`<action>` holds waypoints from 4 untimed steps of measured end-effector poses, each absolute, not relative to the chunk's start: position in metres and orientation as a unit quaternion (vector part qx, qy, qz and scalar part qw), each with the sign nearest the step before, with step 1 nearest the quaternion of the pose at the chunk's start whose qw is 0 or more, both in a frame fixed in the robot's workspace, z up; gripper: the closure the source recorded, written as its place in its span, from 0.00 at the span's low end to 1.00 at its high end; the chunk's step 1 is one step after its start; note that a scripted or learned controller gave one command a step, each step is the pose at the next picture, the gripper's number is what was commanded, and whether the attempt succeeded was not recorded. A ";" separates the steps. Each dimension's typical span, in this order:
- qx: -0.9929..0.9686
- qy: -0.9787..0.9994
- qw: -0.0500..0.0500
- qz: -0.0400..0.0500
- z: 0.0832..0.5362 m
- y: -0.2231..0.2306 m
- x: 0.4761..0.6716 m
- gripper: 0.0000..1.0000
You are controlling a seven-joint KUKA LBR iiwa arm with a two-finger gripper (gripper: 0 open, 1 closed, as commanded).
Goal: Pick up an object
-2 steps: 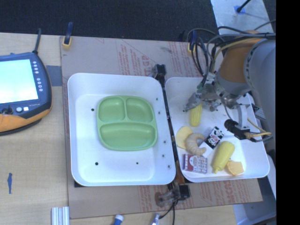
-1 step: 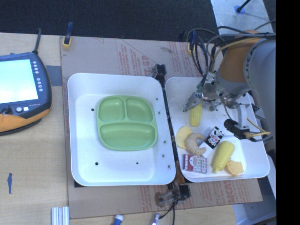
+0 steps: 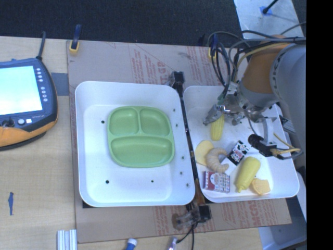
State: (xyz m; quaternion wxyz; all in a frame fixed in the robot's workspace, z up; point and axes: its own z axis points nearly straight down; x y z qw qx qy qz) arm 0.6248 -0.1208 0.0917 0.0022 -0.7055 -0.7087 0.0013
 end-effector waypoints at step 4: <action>-0.706 -0.708 0.001 0.000 0.092 -0.116 0.629 0.00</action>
